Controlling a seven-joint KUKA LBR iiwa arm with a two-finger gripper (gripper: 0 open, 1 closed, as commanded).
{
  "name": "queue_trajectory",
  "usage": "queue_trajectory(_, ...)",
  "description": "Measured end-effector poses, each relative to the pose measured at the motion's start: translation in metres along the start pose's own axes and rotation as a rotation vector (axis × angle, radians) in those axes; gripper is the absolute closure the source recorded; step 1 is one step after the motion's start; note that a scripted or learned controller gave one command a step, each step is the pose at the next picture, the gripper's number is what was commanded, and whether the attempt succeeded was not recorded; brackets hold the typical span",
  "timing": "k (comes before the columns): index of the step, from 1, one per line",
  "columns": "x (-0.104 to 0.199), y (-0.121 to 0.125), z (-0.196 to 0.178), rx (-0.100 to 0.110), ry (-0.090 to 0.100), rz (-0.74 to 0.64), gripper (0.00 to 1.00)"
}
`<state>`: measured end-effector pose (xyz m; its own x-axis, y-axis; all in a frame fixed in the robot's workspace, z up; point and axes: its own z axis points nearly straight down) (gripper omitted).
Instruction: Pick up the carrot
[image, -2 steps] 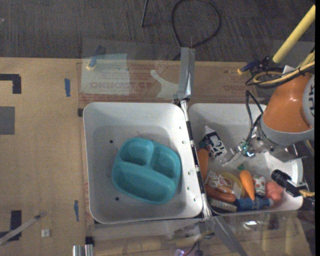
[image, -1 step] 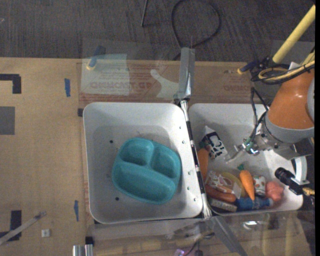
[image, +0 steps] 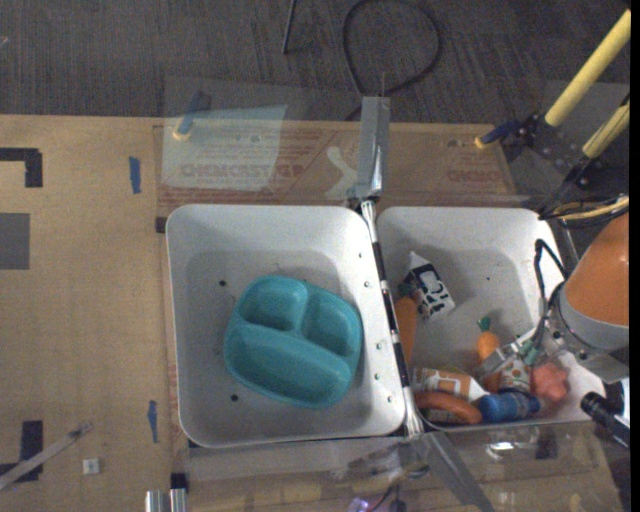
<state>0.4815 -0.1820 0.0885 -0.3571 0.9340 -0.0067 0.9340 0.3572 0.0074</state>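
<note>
The carrot is a small orange piece with a green tip. It lies in the right bin, right of its middle. My gripper reaches in from the right below the arm's orange band. It sits low in the bin, just right of the carrot and very close to it. The arm hides part of the gripper, so I cannot tell whether the two touch.
The left bin holds a teal divided plate. The right bin also holds a white and black carton, an orange item along its left wall, a hot dog, a blue item and a pink item.
</note>
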Motion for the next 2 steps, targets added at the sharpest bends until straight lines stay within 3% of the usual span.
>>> queue_trajectory(1, -0.003, 0.001, -0.011, -0.008, -0.005, 0.006, 1.0)
queue_trajectory(2, 0.04, 0.016, -0.109, 0.006, 0.005, 0.058, 1.0)
